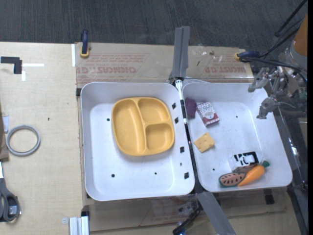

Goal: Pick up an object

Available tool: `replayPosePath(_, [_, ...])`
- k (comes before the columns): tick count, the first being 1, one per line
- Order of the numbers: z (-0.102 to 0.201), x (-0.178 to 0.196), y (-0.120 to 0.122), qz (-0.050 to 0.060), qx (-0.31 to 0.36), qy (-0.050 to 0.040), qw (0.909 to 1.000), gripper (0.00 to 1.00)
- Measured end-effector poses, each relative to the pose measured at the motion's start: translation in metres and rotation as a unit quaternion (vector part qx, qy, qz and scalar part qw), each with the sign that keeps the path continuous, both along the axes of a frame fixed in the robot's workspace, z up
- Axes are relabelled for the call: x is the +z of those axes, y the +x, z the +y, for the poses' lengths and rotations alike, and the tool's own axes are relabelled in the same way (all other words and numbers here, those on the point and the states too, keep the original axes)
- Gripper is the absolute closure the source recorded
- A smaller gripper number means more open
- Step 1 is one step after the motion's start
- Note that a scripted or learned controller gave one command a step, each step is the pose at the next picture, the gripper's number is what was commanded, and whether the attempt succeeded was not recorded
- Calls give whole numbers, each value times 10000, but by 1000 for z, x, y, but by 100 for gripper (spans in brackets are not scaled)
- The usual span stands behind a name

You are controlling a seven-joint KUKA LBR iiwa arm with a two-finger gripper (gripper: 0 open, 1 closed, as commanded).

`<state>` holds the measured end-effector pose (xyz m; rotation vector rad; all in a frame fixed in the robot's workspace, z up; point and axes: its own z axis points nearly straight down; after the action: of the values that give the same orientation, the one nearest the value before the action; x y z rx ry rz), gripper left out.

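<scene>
Gripper (266,89) at right bin (274,131) rim, jaw state unclear; carrot (253,174) touching watermelon slice (230,179).

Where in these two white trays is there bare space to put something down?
Left bin: bare floor around the yellow divided plate, widest below it. Right bin: bare between the cheese wedge and its right wall. Crowded near the orange toy carrot.

The gripper (266,94) is bare silvery-grey metal, built from small angular brackets and thin finger pieces with dark joints between them. Black cables (288,21) run in loose arcs above it. A patch of orange band (299,43) shows on the arm, with grey housing just beneath.
</scene>
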<state>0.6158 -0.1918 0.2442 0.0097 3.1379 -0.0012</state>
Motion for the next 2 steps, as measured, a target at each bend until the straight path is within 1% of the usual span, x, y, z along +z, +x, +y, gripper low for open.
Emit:
replayPosePath(1, [38,-133,44,4,-1454,4,9894,0])
replayPosePath(2, [87,-145,28,10,-2598,4,9657,0])
